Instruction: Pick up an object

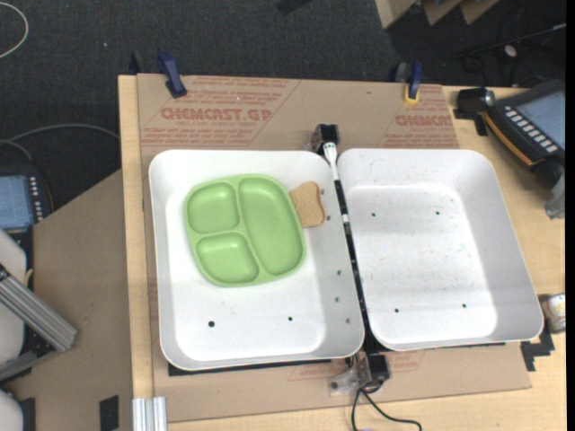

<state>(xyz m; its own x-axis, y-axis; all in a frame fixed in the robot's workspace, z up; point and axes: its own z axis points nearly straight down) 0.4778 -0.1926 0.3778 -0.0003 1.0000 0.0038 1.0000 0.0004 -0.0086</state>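
Observation:
A green divided plate (243, 230) with three compartments lies in the left white bin (243, 335), toward its upper half. A small tan, sponge-like piece (308, 205) rests against the plate's right edge, near the divider between the bins. The right white bin (431, 241) holds only small dark specks.
Both bins sit on a brown cardboard sheet (225, 110) held by blue clamps (171, 74) at the back. A dark device with a screen (530, 124) lies at the far right. Cables (373, 393) run out below the bins' front edge.

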